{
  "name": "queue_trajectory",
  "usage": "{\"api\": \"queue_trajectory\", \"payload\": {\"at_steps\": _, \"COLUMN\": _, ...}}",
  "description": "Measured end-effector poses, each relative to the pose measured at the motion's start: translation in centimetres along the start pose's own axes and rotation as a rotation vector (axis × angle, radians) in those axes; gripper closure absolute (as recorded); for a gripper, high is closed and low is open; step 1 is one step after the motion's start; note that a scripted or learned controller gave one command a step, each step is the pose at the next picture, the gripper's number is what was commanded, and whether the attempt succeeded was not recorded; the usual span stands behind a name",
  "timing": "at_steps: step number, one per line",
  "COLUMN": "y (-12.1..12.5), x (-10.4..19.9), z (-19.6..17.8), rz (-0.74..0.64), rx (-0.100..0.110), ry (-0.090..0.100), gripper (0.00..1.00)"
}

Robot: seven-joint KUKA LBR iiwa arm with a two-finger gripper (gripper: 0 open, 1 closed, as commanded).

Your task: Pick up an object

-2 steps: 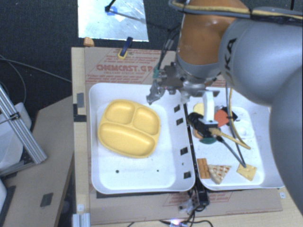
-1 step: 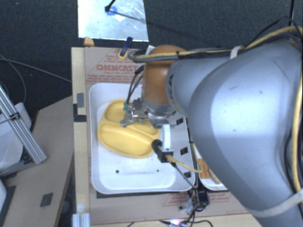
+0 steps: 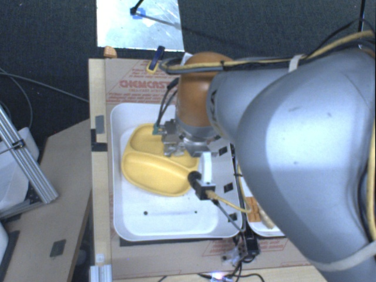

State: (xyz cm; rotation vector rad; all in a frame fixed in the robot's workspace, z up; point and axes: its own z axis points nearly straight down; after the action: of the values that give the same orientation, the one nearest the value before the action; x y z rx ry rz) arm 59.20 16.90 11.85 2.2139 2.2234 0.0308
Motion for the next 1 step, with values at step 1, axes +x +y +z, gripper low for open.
{"api": "queue_trajectory", "payload": {"at_steps": 1, "y": -4.73, "x": 3.84, "z": -17.9, "rz": -0.006, "rx": 0.004, "ry": -0.004, "gripper": 1.0}}
